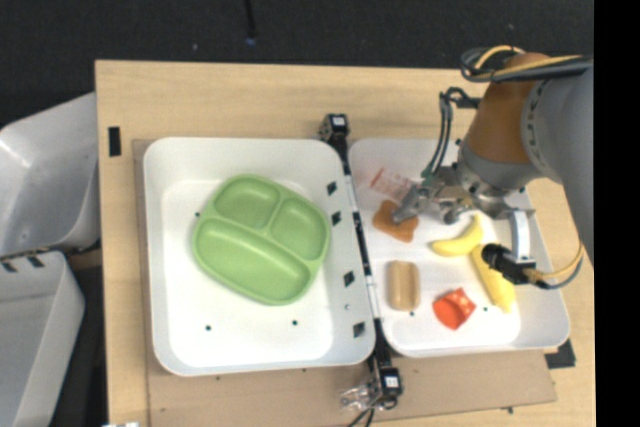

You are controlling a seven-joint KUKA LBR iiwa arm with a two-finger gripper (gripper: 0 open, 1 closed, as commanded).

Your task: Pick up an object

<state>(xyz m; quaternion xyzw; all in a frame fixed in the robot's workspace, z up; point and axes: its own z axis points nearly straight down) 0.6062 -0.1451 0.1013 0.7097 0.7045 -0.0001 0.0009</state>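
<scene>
My gripper [412, 208] hangs low in the right bin [545, 315], its tips right at a brown toast-like piece [394, 223] near the bin's left wall. To the right lies a small yellow banana [457, 239]. A second, longer banana [494, 279] lies further right. A tan bread roll [403, 285] and a red pepper-like piece [453, 308] sit towards the front. A small reddish flat item [388, 181] lies at the back of this bin.
The left bin [165, 315] holds a green divided plate [262, 237]. The grey arm with its orange band [500, 125] covers the right bin's back right part. A black cable loops near the longer banana.
</scene>
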